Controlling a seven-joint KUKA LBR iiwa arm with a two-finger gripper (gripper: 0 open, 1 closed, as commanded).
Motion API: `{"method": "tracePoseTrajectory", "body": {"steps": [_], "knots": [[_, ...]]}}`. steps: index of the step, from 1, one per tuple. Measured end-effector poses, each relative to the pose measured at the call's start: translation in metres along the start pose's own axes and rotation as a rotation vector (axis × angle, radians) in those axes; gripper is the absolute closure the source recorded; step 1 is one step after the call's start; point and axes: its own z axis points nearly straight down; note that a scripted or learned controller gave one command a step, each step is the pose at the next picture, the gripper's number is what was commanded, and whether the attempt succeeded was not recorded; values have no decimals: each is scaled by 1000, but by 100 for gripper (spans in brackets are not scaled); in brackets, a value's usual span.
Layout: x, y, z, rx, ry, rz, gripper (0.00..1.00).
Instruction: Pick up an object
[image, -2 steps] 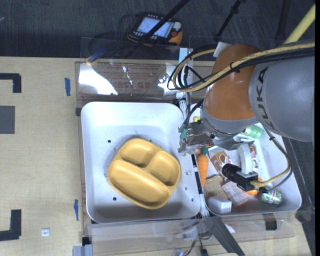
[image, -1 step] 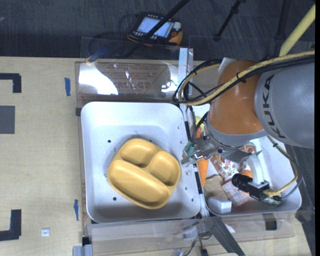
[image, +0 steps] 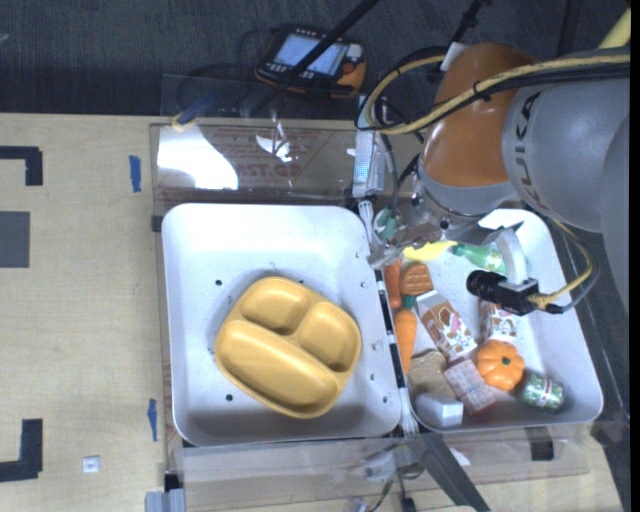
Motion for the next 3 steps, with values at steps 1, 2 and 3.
{"method": "tracePoseTrajectory", "body": {"steps": [1, 2, 3], "knots": [[11, -48, 20, 8, 3, 237, 100], [11, -47, 9, 5, 3, 236, 100], [48, -101, -14, 7, 3, 232, 100]]}}
